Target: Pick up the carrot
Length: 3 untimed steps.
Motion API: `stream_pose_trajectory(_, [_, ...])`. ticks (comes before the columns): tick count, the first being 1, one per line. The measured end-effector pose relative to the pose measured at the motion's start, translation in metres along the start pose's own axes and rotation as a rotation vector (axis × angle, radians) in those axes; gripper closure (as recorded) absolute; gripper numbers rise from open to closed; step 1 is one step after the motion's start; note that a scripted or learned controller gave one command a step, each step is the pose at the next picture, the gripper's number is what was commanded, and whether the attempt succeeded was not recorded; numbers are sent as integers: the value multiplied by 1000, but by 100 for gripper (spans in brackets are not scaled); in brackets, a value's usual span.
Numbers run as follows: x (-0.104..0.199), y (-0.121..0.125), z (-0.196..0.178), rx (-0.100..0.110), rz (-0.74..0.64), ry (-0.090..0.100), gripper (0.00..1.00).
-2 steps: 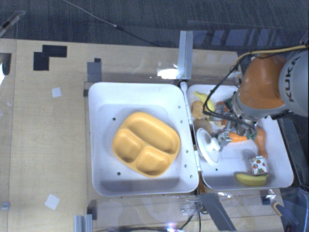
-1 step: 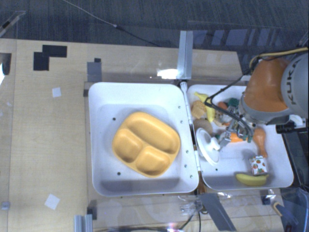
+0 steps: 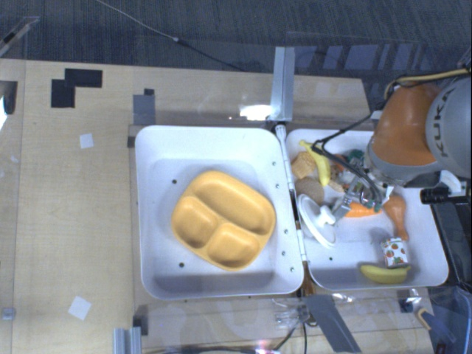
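Lying in the right bin [image 3: 435, 271], the carrot [image 3: 361, 211] rests just right of the white dish [image 3: 318, 223] that leans near the divider between the two bins. Its long axis runs roughly left to right across the view; which end is the tip cannot be told, since the arm covers part of it. The gripper [image 3: 352, 198] hangs directly over the carrot's left end, at or very near its surface; whether the claw is apart or together cannot be told from this angle. The grey arm with its orange band [image 3: 404, 127] rises up and right of the carrot. A banana [image 3: 384, 273] lies below the carrot along the bin's near wall, a small patterned can [image 3: 395, 252] between them. A drumstick-shaped piece [image 3: 397, 211] sits just right of the carrot. Far left of the carrot, the left bin [image 3: 158, 198] holds a yellow divided plate [image 3: 223, 218].
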<state>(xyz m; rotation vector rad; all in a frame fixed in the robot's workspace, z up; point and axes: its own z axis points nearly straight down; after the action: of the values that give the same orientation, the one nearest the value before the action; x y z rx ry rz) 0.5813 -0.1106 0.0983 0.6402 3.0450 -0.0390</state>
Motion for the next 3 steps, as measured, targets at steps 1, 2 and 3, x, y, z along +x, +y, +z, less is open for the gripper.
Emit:
stream_pose_trajectory(1, [-30, 27, -42, -22, 65, 22, 0])
stream_pose_trajectory(2, [20, -30, 3, -25, 83, 14, 0])
stream_pose_trajectory(3, [33, 7, -1, -19, 139, 1, 0])
